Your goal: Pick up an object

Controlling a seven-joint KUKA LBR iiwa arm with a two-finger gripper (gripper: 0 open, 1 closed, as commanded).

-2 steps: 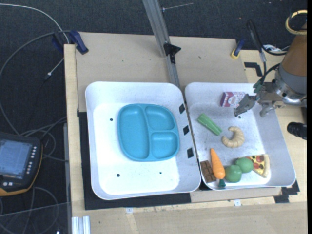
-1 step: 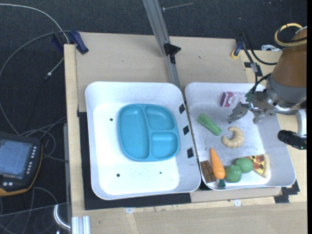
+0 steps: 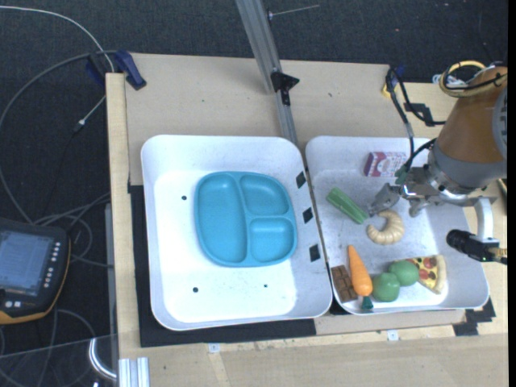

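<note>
Poised over right bin, approach step: tool spread wide, gripping nothing, just above croissant. Green pod just left; carrot nearer front. Next, prob.: drop straight down, clench on croissant, lift w/o nudging neighbours.

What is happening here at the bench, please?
The gripper hangs over the right bin, just above a beige croissant-like toy, and holds nothing visible. Around it lie a green piece, a carrot, a pizza slice and a small pink box. The left bin holds a blue divided plate.
</note>
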